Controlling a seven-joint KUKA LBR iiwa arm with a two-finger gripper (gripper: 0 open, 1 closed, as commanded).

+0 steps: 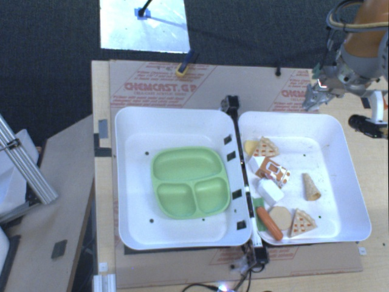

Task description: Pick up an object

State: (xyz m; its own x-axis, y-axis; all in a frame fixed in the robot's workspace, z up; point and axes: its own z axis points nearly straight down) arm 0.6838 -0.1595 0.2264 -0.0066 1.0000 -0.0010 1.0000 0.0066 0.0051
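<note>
The right bin [340,139] holds several toy foods along its left and front parts: a waffle wedge [264,147], a brown and white block [273,172], a white piece [270,191], an ice-cream cone [311,187], an orange carrot [269,223], a round cookie [281,214] and a second waffle wedge [301,222]. My gripper [315,97] hangs above the bench just beyond the right bin's far edge, apart from all of them. Nothing shows between its tips.
A green three-compartment plate [189,182] lies in the left bin [134,163]. A black clip divider [238,163] runs between the bins. Behind them lie printed cardboard [164,85] and a shiny metal sheet [144,17].
</note>
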